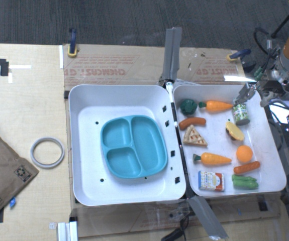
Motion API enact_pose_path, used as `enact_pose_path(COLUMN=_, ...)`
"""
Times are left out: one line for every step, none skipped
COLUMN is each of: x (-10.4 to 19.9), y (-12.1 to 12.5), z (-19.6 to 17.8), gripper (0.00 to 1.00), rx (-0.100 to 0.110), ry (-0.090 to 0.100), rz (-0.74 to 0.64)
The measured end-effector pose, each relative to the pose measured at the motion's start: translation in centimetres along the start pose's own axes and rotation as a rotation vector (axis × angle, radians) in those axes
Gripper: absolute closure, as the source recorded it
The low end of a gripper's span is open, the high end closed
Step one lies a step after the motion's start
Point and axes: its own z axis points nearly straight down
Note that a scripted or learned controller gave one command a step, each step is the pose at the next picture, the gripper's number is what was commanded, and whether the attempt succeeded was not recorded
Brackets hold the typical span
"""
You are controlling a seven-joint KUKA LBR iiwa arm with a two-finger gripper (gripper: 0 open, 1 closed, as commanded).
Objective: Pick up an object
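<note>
At the right bin's far corner, gripper hovers over a small green can; can't tell its state. Looks like approach step, nothing lifted yet. Next: drop straight down, w/ can centred, then squeeze.

A single fixed camera looks down at a slant from above the bench, far enough back to take in the left bin, with its neighbour bin right of it.

Divided tray in left bin
</note>
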Motion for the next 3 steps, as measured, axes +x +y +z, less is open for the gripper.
enact_pose_path(x=-1.9, y=-1.0, z=-1.4, gripper=0.0, rx=-0.003, ry=-0.002, rz=-0.127)
enact_pose_path(x=-0.1, y=-1.5, z=11.2, gripper=0.0, rx=-0.001, ry=0.0, rz=0.043)
enact_pose_path(x=-2.0, y=-4.2, z=14.4, gripper=0.0, rx=-0.001, ry=0.0, rz=0.122)
